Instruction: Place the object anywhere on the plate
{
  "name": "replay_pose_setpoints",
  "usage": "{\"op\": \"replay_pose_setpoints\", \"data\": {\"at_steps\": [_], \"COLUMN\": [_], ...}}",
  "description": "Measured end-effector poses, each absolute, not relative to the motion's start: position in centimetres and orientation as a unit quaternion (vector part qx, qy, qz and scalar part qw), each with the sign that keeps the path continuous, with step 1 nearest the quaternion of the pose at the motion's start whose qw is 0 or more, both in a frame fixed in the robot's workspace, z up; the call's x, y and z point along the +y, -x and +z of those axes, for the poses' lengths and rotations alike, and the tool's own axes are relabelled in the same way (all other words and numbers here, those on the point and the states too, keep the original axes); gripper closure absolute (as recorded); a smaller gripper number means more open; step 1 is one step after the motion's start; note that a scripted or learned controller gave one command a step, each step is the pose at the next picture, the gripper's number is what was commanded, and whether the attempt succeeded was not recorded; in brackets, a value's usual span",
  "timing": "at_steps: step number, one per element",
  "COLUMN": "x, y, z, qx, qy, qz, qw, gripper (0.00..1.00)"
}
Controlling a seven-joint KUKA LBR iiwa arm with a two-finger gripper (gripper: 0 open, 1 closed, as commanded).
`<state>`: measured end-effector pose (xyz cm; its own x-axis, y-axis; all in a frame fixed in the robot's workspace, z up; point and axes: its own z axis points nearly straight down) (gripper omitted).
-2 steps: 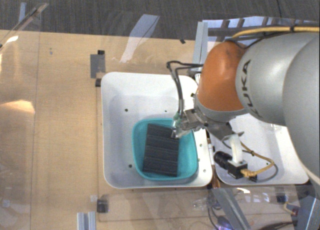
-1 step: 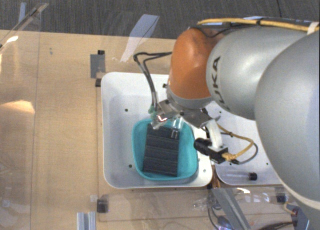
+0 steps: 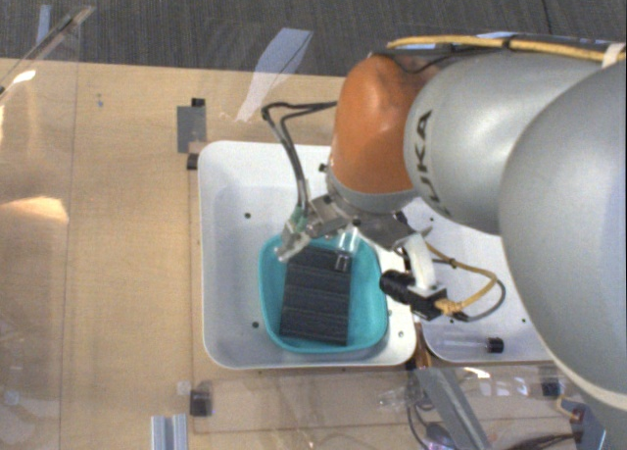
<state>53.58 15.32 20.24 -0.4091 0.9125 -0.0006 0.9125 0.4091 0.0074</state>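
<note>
I see claw [image 3: 315, 225] mostly hidden under wrist; can't tell its state. Dark ribbed block [image 3: 315, 299] lies on teal plate [image 3: 369, 293].

A teal plate [image 3: 370, 286], squarish with rounded corners and a raised rim, sits in the left white bin [image 3: 227, 242], toward its near right corner. A dark ribbed rectangular block [image 3: 315, 299] lies flat on the plate, its long side running from the far edge toward the near edge, filling most of the plate's middle.
</note>
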Motion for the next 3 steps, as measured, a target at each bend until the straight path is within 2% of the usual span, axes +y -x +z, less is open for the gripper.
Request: {"op": "replay_pose_setpoints", "data": {"at_steps": [1,2,3], "x": [11.6,11.9,17.9], "y": [-56.7,-56.9,-59.4], "z": [38.4,39.5,31.2], "qx": [0.838,0.840,0.858], "qy": [-0.545,-0.542,-0.514], "qz": [0.0049,0.0073,0.0016], "qw": [0.005,0.008,0.001], "gripper": [0.00,1.00,1.00]}}
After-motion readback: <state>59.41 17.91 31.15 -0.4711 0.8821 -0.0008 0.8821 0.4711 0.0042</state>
